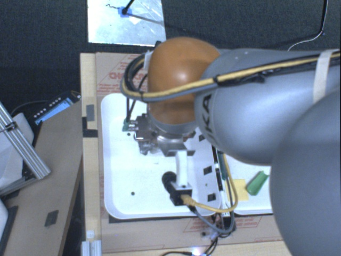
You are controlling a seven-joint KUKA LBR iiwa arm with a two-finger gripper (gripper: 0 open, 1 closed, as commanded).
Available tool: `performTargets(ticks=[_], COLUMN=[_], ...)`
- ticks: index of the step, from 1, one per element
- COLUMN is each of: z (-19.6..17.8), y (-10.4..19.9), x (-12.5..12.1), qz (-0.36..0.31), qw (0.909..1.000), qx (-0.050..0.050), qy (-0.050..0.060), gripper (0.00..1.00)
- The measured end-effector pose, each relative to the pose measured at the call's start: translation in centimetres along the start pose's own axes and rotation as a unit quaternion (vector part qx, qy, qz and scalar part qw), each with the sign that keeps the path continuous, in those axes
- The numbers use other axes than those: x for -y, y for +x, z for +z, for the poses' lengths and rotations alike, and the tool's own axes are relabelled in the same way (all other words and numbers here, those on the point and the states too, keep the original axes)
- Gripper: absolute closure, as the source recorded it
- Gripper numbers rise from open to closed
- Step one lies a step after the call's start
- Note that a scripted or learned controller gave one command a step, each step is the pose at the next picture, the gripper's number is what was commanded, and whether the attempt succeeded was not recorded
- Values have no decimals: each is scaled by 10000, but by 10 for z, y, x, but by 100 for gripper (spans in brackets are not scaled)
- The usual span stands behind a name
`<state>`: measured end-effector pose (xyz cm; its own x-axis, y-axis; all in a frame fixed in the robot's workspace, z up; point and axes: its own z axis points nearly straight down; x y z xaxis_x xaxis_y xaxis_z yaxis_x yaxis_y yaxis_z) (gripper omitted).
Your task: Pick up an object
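Squarely above the left bin [120, 164]: gripper [143, 137] state unreadable

The gripper hangs under the orange wrist, over the left bin's white floor; whether it is open or closed cannot be told. Right of that bin, in the neighbouring bin [256, 211], a green object [257, 183] lies against a yellow piece [238, 188]. The tan desk [91, 159] frames the left bin. Beyond it are dark floor [42, 36] and a shiny sheet [125, 15].

Left bin [114, 159] open along its left side; green cylinder [257, 183] and yellow block [238, 189] in right bin [256, 211]
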<state>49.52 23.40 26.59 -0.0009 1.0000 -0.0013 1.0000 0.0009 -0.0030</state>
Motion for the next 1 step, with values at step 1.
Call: performTargets(ticks=[1], z=[-151], y=[-14], x=[5], qz=[-16], qw=[9999], qx=[-50], qy=[-99], gripper=[100])
